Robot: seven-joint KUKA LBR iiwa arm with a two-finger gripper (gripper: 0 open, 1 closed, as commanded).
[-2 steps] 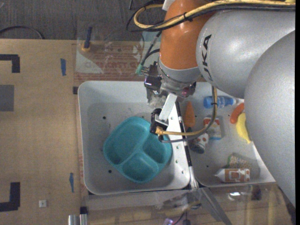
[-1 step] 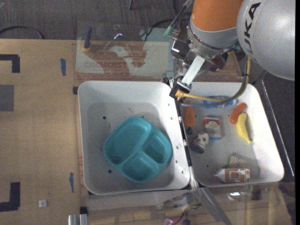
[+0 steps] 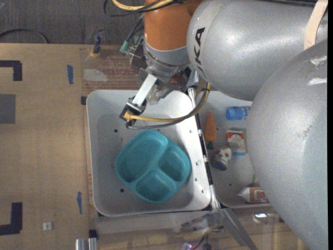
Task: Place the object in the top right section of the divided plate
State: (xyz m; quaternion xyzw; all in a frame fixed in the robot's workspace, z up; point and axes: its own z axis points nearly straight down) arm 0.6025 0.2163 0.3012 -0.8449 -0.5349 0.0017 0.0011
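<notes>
The blue-green plate (image 3: 145,152) sits in the left bin (image 3: 104,139), near the bottom half. The plate has three parts, one big and two smaller, with low walls between them.

The robot's gripper (image 3: 164,90) hangs over the top edge of the left bin, above the plate and not touching it. The big grey arm (image 3: 250,40) hides most of it, so it is not clear if the gripper is open or closed, or if it has anything in it.

The right bin (image 3: 229,184) holds small things. An orange carrot (image 3: 209,128) lies by the wall next to the left bin. A blue bottle (image 3: 237,112) lies near the top. A little red and white box (image 3: 237,140) sits below it. A round brown and white toy (image 3: 222,158) rests just beside the box. A tube (image 3: 254,194) lies near the bottom. It is not clear which of these is meant for the plate.
</notes>
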